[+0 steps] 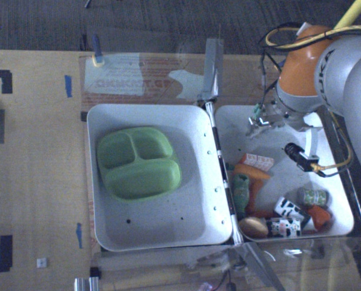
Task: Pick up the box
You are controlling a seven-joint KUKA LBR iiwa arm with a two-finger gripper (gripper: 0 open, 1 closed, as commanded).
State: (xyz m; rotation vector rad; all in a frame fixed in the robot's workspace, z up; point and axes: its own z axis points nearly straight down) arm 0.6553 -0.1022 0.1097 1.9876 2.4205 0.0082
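The box (257, 160) is small, white and orange-red, and lies flat in the right bin (232, 121) near its left wall, touching a carrot (251, 172) just in front of it. My gripper (257, 122) hangs over the back part of the right bin, behind the box and clear of it. The grey arm with its orange band (303, 66) comes in from the upper right. Nothing is seen in the gripper.
The front of the right bin holds a green vegetable (241, 190), a bread roll (253, 227), two cow-patterned toys (288, 207), a small can (314, 196) and a red item (321, 217). A green divided plate (138, 161) lies in the left bin (192, 223). A black cable plug (298, 155) dangles near the arm.
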